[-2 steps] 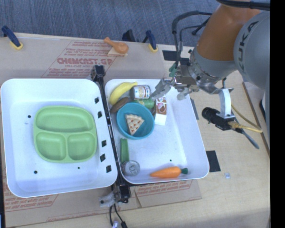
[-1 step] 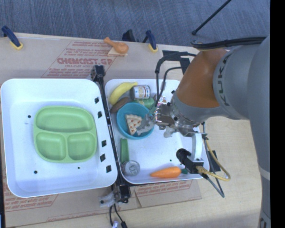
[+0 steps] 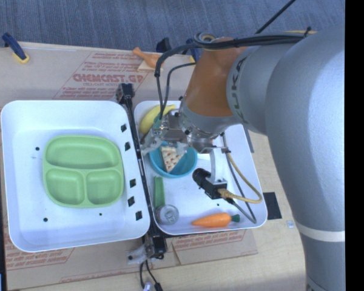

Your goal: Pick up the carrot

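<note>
While I am watching the right bin [image 3: 185,202], carrot [image 3: 211,220]: it is lying flat along the near edge, close to the near right corner.
Risk, wrong target: the gripper [image 3: 168,136] is hanging toward the bin's far left corner, over the blue bowl [image 3: 182,168] and beside the banana [image 3: 148,119], so I am judging that a straight descent is going to meet those instead.
Risk, bin wall: the carrot is sitting close to the near wall, so I am expecting the gripper to clip the rim or nudge the carrot into rolling.
Risk, neighbours: a silver can [image 3: 167,213] is standing by the near left corner, and a careless sweep is likely to knock it.
Gripper opening: the wrist is hiding it, so I am not able to tell how far open it is or whether it is touching anything.
Gripper to carrot: they are sitting well apart.
</note>
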`<state>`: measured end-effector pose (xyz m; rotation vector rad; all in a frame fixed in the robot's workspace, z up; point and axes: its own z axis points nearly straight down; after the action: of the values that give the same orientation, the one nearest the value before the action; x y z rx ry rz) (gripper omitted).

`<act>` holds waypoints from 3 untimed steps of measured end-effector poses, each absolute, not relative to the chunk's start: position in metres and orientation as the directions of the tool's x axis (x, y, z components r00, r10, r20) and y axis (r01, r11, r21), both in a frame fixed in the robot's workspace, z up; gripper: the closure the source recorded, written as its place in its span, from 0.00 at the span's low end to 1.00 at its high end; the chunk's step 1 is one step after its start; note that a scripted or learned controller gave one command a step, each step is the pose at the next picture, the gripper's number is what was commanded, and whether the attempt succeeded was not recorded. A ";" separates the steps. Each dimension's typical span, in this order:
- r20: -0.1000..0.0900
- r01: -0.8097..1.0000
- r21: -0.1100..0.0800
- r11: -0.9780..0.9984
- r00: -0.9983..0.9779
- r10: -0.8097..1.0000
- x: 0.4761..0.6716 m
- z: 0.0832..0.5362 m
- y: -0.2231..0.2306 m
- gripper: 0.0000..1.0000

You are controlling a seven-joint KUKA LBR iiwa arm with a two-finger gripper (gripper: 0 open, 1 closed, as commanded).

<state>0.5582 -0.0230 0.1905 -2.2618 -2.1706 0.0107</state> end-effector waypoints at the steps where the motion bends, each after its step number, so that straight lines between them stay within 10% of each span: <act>1: 0.001 0.988 0.004 -0.155 0.155 0.988 0.578 0.349 0.055 0.00; 2: -0.004 0.965 -0.005 -0.263 0.263 0.965 0.563 0.365 0.112 0.00; 3: -0.015 0.838 -0.015 -0.546 0.545 0.838 0.589 0.223 0.128 0.00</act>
<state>0.5890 0.1278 0.2232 -2.7564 -1.4946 0.0313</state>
